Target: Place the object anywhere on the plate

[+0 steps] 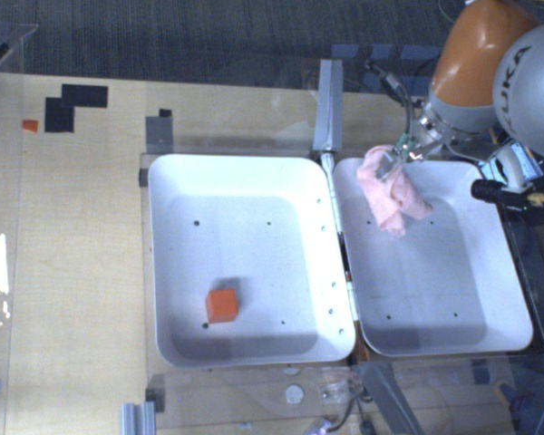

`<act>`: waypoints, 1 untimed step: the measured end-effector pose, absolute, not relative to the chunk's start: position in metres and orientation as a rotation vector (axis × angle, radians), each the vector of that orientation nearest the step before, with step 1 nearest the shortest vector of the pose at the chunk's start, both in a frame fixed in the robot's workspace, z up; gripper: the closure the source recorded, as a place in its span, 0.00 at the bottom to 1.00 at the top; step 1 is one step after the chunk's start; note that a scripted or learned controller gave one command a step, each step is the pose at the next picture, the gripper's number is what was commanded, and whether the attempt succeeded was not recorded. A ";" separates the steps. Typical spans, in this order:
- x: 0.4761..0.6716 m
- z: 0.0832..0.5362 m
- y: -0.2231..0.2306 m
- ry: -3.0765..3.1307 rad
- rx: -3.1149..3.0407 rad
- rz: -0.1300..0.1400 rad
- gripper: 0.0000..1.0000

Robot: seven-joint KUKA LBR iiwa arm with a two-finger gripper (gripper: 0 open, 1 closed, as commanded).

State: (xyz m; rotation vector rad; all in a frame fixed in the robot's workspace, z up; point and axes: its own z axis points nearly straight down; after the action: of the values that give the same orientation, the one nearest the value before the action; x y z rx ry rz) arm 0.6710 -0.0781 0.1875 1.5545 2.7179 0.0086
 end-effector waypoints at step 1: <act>0.674 0.227 -0.077 2.722 1.547 0.008 1.00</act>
State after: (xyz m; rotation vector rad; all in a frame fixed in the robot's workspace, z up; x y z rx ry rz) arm 0.6736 -0.0765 0.2273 1.5466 2.7224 0.0081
